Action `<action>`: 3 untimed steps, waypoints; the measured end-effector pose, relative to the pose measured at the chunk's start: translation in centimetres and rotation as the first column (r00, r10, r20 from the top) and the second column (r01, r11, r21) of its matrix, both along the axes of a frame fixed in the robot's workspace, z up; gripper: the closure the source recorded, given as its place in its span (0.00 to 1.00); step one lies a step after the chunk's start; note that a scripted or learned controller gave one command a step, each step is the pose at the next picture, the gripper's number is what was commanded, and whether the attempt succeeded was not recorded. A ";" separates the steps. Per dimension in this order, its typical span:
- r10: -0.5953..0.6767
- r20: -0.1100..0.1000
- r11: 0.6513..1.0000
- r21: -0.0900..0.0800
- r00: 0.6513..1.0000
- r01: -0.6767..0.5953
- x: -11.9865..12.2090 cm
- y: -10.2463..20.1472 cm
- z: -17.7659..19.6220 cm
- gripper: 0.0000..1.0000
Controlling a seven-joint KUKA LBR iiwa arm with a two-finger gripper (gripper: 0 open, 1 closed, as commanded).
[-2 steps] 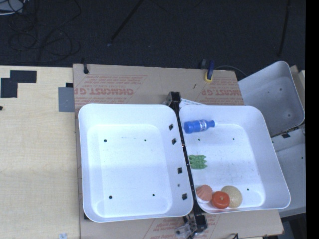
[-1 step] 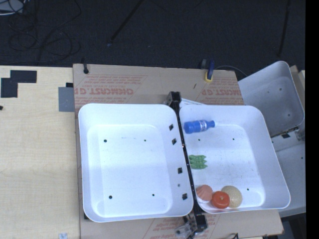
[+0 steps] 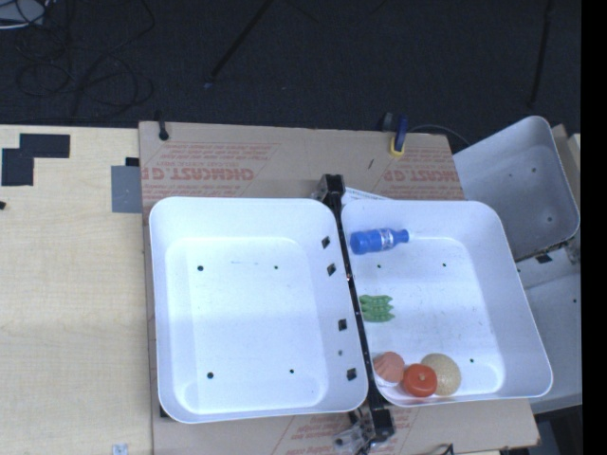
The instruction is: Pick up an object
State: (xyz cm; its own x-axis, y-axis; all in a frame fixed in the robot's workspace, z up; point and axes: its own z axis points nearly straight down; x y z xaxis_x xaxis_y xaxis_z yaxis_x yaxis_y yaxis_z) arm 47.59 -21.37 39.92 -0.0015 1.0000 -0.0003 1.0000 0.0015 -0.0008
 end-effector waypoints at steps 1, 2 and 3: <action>-0.001 -0.001 1.000 0.000 1.000 0.001 0.0 0.0 -0.3 1.00; 0.001 0.002 1.000 -0.001 1.000 -0.001 0.0 0.0 2.5 1.00; -0.002 -0.003 1.000 0.001 1.000 0.002 0.0 0.0 0.4 1.00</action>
